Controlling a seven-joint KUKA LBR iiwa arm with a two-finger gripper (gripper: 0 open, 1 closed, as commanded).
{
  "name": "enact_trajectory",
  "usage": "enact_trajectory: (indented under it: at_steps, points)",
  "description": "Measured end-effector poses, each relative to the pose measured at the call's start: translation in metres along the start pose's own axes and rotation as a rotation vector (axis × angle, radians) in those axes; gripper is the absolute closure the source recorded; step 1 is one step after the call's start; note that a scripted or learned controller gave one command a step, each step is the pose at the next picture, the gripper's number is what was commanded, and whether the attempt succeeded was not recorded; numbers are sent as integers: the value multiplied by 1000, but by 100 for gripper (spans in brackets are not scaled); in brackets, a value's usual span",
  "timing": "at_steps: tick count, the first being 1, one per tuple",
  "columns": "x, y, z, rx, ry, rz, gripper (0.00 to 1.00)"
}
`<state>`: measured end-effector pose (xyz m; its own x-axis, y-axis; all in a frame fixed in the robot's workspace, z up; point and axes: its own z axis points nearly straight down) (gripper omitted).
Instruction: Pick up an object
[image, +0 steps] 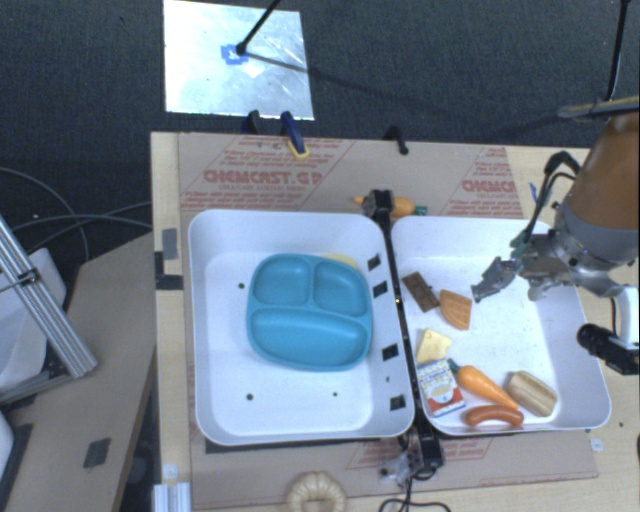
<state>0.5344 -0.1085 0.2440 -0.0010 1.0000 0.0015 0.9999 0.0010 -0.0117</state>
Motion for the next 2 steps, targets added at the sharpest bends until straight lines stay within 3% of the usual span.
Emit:
enact_trajectory:
  at_steps: [1,2]
  points:
    - [0,2,-7,-13,-2,-3,0]
    - [1,12,39,-12,-2,0,0]
